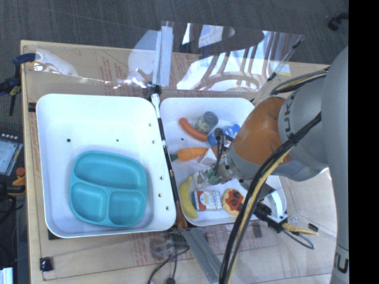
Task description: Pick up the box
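A dark grey carpeted floor [89, 10] fills the twelve o'clock stretch and runs down the nine o'clock edge. The table [77, 61] has a pale brown, printed cardboard-like top. Clear plastic sheeting [237, 58] lies crumpled toward one o'clock, catching bright glare from overhead light.

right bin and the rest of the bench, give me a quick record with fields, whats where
left bin: holds a teal divided tray
right bin: crowded with small items
box: white and red, lying flat near the bin's front edge
banana: left of the box, along the bin's front left
carrot: orange, mid-left of the bin
sausage: red-orange, toward the bin's back
arm: reaches in from the right over the right bin
gripper: low among the items, just behind the box
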`<state>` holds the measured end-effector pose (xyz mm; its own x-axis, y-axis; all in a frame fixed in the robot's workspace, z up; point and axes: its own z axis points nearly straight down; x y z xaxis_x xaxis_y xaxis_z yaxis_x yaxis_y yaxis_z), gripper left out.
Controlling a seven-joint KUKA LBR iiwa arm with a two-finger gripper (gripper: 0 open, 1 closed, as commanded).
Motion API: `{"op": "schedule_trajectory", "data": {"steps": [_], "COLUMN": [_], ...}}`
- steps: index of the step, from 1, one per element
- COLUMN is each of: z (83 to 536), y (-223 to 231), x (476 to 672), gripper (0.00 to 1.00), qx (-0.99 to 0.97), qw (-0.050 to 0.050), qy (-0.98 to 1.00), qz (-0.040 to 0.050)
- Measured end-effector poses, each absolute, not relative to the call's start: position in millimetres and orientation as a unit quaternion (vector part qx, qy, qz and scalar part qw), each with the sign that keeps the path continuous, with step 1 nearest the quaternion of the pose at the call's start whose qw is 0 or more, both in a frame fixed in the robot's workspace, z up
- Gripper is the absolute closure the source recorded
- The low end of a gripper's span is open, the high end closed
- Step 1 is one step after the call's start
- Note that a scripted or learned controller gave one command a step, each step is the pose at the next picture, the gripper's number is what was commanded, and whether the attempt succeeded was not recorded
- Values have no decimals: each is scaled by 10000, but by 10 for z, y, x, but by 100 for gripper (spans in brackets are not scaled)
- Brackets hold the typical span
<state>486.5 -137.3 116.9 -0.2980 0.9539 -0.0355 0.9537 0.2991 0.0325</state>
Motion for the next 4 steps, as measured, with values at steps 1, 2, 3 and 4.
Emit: {"op": "schedule_trajectory", "data": {"steps": [1, 2, 3, 4], "z": [1909, 2581, 1564, 2566], "y": [66, -567, -967, -1371], "x": [4766, 4901, 4753, 4768], "gripper": [100, 100, 100, 100], "qx": [4721, 2923, 1771, 790], "qw": [-17, -2, -29, 3], "qy": [8815, 9563, 9842, 9969], "qz": [-8, -5, 0, -3]}}
